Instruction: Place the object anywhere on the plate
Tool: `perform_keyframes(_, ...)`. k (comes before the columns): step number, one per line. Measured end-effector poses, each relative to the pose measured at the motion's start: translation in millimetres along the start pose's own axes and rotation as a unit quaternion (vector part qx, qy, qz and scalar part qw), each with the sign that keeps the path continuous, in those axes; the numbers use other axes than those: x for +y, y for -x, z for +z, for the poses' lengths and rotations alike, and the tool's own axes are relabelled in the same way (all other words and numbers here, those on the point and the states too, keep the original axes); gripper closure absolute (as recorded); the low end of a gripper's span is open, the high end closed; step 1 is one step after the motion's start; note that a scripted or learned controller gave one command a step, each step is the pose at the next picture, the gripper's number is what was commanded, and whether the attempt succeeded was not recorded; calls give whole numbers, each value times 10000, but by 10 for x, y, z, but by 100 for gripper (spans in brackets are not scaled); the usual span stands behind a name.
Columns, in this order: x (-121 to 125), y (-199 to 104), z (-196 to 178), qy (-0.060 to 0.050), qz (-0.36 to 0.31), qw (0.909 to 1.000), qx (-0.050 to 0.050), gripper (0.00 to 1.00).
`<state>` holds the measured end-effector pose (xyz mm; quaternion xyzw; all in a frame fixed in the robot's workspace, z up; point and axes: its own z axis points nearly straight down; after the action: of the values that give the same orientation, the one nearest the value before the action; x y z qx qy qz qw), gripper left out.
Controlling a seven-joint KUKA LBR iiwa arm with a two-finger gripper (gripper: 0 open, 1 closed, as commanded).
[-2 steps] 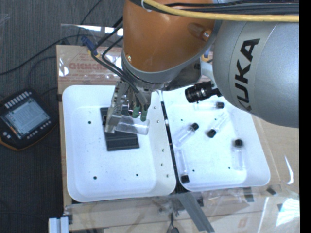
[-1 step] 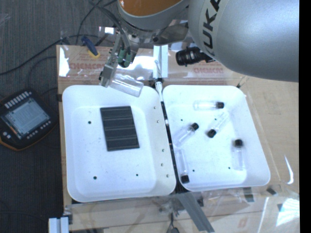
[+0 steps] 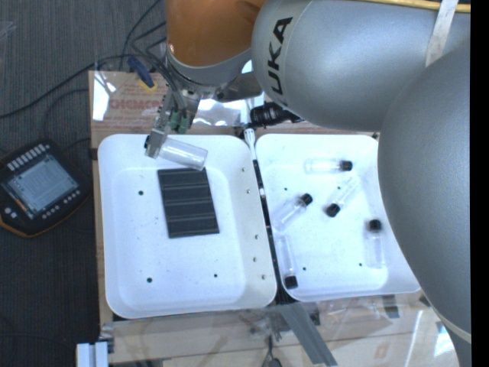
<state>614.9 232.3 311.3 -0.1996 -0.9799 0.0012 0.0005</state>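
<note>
Above the left white bin [image 3: 122,281], the two-finger gripper [image 3: 159,144] pinches one end of a clear plastic vial [image 3: 183,154], just beyond the dark ribbed rectangular plate [image 3: 188,202]. Such a vial is probably light, stiff and slippery; gripping its middle seems safer.

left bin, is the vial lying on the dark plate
No, the vial lies just beyond the plate's far edge, on the white floor of the left bin, at the pincer.
</note>
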Motion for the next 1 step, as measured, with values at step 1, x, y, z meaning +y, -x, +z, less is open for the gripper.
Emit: perform_keyframes(1, -38, -111, 311, 6, -596, 9982, -1, 100)
